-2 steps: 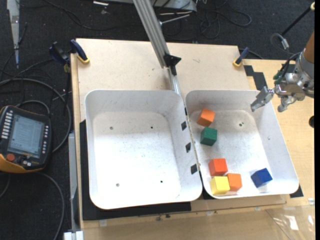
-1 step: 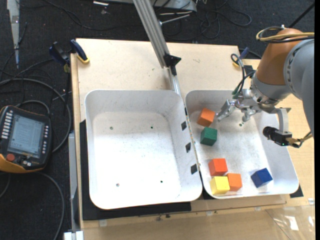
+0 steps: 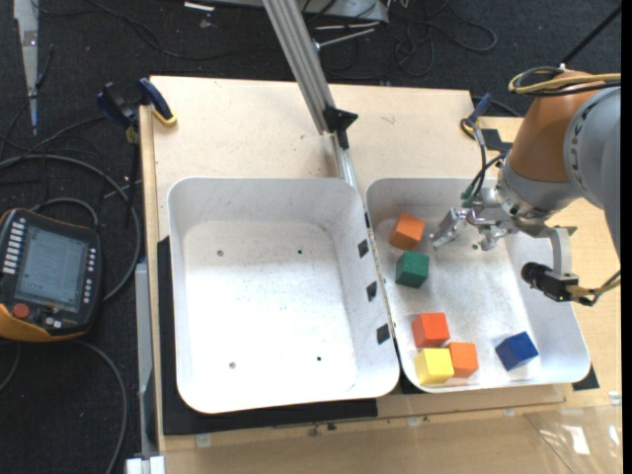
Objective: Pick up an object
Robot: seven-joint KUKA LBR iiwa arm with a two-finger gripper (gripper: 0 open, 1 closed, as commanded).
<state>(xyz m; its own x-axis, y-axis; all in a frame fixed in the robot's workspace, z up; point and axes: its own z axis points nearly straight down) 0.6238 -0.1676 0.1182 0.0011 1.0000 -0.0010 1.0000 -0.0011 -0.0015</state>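
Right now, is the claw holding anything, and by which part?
Nothing is held. The claw hangs over the right bin, beside the orange block, with nothing between its fingers.

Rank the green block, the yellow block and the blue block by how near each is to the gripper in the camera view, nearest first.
From the gripper, over the right bin:
1. Green block, just below and to its left in the picture.
2. Blue block, near the bin's lower right corner.
3. Yellow block, at the bin's lower edge, touching an orange block.
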